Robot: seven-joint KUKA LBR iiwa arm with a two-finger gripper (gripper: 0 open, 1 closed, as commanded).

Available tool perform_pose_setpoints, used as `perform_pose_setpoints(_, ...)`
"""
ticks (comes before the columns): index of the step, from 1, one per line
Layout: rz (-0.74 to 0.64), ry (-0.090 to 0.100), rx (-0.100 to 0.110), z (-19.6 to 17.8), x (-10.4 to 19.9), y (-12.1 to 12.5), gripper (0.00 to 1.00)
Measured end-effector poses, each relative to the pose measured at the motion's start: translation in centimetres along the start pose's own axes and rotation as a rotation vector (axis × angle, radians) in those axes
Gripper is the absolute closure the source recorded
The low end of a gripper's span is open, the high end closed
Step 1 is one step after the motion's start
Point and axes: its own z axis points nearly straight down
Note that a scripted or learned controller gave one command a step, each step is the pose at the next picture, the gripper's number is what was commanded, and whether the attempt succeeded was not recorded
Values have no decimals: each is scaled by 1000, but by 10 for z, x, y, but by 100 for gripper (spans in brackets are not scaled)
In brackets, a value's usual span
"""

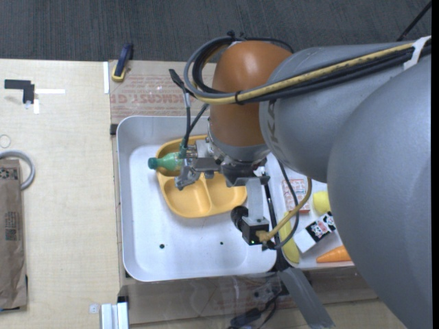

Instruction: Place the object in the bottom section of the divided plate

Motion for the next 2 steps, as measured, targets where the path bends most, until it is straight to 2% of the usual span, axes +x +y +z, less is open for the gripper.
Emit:
perform_pose_setpoints(1, 86, 1, 1, 0, -33, -30, 0)
perform_pose_setpoints(2, -314, 2, 1, 115, -33, -38, 0)
